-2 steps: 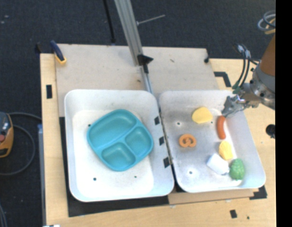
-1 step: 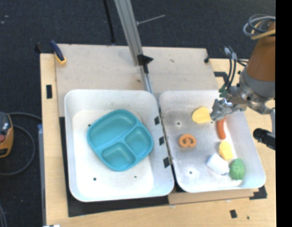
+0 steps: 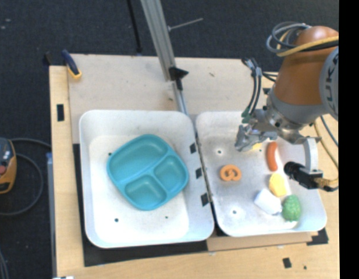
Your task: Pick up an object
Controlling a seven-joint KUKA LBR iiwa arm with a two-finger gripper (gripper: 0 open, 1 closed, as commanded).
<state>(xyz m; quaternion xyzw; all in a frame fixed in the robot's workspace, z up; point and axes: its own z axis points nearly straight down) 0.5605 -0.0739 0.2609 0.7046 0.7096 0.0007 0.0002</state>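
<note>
Light is even and fairly bright over the desk [image 3: 121, 86], while the dark floor in the upper left of the frame stays dim. The 2 white bins [image 3: 138, 225] read pale and slightly washed out. Soft shadows lie along the bins' lower edges. The orange arm band [image 3: 304, 68] in the upper right carries a mild sheen. Detail is soft and grainy throughout.

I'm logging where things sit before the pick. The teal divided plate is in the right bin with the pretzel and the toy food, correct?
Not quite. The camera view shows the teal divided plate in the left bin. The pretzel and the other toy food are in the right bin.
</note>
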